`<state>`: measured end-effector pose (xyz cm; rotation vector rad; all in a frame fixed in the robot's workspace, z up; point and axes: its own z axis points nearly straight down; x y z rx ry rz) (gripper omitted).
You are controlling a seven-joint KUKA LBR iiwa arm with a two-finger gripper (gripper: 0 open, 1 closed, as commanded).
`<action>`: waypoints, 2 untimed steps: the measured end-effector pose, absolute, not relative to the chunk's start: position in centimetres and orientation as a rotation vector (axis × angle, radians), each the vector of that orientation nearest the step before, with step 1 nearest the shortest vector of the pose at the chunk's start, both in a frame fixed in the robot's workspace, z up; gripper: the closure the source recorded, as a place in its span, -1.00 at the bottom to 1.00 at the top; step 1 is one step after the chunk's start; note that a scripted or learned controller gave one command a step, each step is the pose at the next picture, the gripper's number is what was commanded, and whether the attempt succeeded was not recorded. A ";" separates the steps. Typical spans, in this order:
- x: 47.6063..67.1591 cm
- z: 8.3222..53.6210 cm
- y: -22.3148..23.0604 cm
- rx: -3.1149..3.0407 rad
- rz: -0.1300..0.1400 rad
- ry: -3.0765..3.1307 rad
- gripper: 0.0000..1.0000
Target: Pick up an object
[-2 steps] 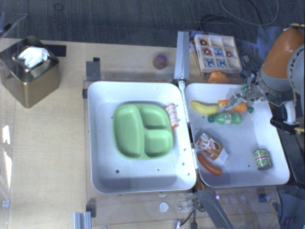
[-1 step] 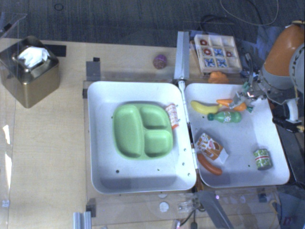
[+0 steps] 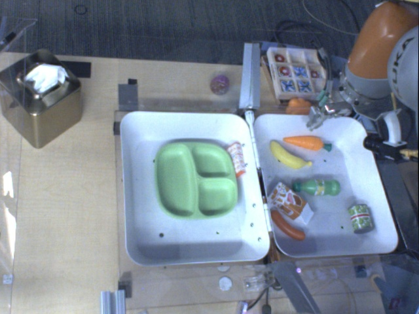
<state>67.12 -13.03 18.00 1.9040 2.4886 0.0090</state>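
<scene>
The right bin (image 3: 376, 175) holds an orange carrot (image 3: 304, 142), a yellow banana (image 3: 290, 156), a green bottle (image 3: 317, 188) lying on its side, a printed brown and white carton (image 3: 289, 202), a red-brown sausage (image 3: 287, 227) and a small green can (image 3: 360, 218). My gripper (image 3: 320, 114) hangs over the bin's back rim, just up and right of the carrot, with nothing seen in its grasp. The left bin (image 3: 141, 175) holds a green divided plate (image 3: 195, 178) with a small red and white packet (image 3: 237, 158) by its right edge.
Behind the right bin lie a board with red and blue marks (image 3: 294, 71) and a small orange object (image 3: 298, 105). A purple ball (image 3: 220, 84) rests behind the left bin. A tan box (image 3: 40, 97) with white cloth stands at far left.
</scene>
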 end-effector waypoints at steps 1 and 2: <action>67.1 17.9 -13.0 1.905 0.008 2.489 -1.00; 67.2 10.5 -18.7 1.870 0.008 2.515 -1.00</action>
